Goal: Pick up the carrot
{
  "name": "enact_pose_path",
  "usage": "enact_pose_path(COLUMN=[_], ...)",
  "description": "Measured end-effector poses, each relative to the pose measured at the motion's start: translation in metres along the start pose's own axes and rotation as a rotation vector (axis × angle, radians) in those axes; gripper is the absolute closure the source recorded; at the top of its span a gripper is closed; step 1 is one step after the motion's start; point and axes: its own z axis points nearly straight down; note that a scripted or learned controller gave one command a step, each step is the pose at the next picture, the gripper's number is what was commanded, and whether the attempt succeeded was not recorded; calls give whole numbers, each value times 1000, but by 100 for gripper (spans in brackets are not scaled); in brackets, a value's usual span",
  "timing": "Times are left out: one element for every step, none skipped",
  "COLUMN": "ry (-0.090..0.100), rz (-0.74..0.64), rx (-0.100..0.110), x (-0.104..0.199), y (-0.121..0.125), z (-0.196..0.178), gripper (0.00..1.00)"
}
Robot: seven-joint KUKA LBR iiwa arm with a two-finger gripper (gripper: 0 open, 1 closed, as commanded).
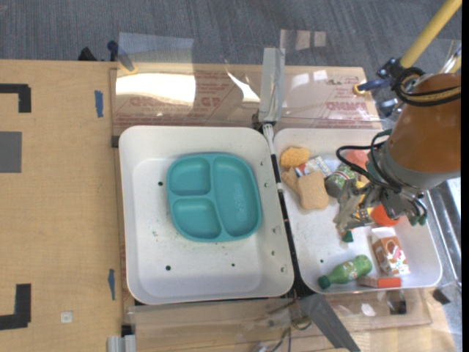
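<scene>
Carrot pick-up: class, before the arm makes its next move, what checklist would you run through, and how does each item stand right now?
1. Carrot located: ok. An orange piece lies in the right bin, partly hidden by the arm.
2. Gripper above the right bin: ok, close beside the carrot.
3. Carrot gripped: cannot tell, the wrist blocks the view.
4. Space around the carrot: not ok. A small carton lies just below it.
5. Plate out of the way: ok, it sits in the left bin.
</scene>
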Motion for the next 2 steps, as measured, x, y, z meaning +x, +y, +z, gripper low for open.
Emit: enact_pose_path(ry=[2, 7], rz=[-103, -106], rx=[4, -1], x=[34, 34], y=[-56, -54], z=[-81, -78], gripper=[100, 0])
